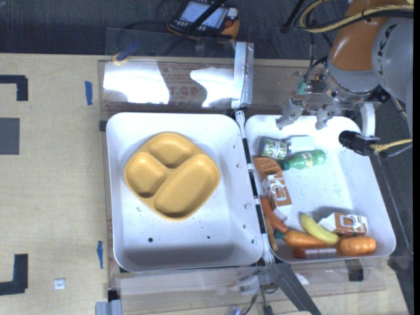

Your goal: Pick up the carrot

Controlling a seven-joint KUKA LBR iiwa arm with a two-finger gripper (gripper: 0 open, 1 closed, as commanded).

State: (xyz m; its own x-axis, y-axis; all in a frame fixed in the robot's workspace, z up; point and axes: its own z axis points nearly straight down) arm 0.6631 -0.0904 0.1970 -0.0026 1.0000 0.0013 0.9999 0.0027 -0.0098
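The carrot (273, 218), slim and orange-red, lies along the left wall of the right bin (354, 176), near its front. It is partly tucked between an orange carton (275, 188) and a banana (318, 228). My gripper (305, 119) hangs over the far edge of the right bin, well behind the carrot. Its two fingers (287, 120) are spread open with nothing between them.
A green bottle (304, 159) and a green can (274, 149) lie just below the gripper. Two plump orange items (357, 245) (303, 239) and a small carton (349, 223) crowd the front of the right bin. The left bin (125, 241) holds a yellow divided plate (172, 174).
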